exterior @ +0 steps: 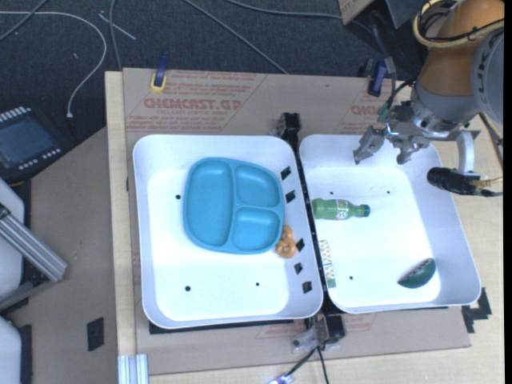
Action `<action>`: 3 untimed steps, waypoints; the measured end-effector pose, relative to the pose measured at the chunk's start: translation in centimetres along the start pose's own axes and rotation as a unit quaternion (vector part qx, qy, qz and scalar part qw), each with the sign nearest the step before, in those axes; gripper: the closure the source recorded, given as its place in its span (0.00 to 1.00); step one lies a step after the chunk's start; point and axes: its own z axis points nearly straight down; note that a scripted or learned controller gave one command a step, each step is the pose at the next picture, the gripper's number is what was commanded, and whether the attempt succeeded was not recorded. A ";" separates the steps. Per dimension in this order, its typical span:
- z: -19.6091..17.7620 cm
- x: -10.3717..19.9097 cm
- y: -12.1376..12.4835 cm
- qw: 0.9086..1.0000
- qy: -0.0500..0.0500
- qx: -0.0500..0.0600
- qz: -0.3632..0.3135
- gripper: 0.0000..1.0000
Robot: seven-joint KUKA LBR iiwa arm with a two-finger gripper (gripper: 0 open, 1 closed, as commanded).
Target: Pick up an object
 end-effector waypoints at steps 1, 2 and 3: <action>5.9 -0.4 -0.8 1.000 0.000 0.001 0.000 0.00; 4.3 -0.4 -0.5 1.000 0.000 -0.004 0.000 1.00; -0.2 -0.7 -0.9 1.000 -0.001 -0.005 0.000 1.00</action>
